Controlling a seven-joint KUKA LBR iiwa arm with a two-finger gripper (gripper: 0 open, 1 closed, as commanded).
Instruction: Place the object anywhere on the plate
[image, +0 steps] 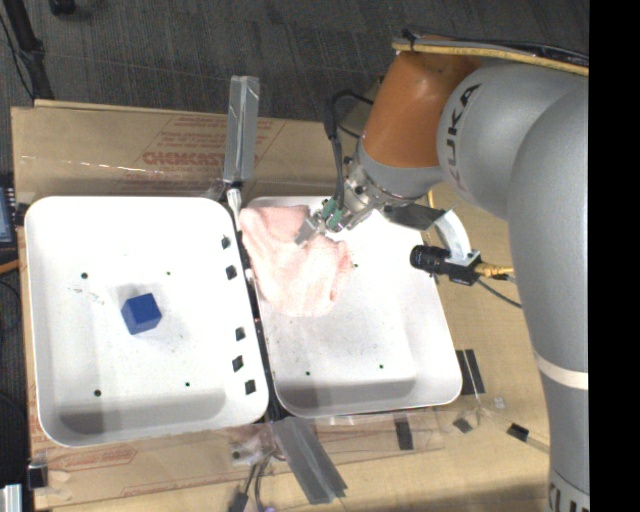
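**me:** In the left bin (60, 300) sits the blue cube (141, 312), untouched. My gripper (330, 218) hovers over the pink plate (295, 265), right bin.

**you:** Holding anything?

**me:** Can't tell, honestly.

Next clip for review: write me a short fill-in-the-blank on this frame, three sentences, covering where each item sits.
1. The small blue cube lies in the ___ shallow white bin.
2. The crumpled pale pink cloth lies in the right shallow white bin, at its far ___ corner.
3. The gripper of the grey arm hangs over the ___.

Missing words: left; left; cloth
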